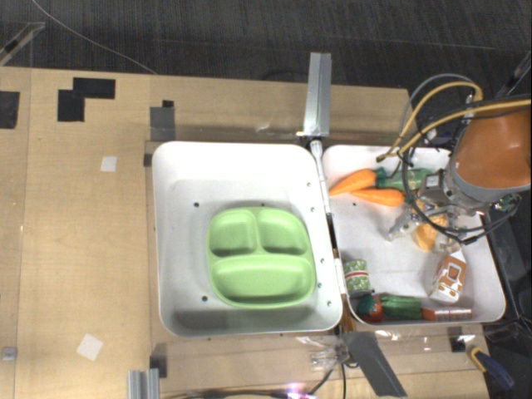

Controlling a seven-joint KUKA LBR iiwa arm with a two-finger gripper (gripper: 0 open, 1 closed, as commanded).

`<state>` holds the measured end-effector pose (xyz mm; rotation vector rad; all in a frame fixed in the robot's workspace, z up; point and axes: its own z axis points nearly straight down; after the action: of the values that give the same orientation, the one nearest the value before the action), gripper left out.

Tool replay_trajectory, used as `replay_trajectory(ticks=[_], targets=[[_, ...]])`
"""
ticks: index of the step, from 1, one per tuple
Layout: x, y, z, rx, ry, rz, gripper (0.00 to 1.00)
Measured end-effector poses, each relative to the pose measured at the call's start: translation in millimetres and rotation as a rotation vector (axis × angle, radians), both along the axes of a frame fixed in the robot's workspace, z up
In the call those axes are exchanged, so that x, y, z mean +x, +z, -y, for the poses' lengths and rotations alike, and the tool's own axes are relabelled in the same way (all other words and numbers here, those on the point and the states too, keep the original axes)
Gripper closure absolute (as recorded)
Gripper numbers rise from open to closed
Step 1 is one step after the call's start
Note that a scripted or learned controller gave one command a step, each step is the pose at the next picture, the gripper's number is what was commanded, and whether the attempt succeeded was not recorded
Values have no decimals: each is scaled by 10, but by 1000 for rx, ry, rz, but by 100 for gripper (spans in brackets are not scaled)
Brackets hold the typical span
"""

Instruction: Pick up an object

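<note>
Wooden bench (75,248) bears two white bins (179,223).

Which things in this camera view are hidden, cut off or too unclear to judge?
- Gripper: cables and the arm's wrist cover it in the camera view; finger state unclear.
- Yellow object under the gripper: mostly covered, identity unclear.
- Small carton: print too small to read.
- Patterned roll by the bin divider: too small to identify.
- Arm: cut off by the right edge.
</note>
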<state>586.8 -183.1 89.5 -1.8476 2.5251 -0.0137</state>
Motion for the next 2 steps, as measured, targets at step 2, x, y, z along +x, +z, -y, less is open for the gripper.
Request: replay_trajectory(ticks=[2], targets=[[-255, 7, -247, -6, 193, 0, 0]])
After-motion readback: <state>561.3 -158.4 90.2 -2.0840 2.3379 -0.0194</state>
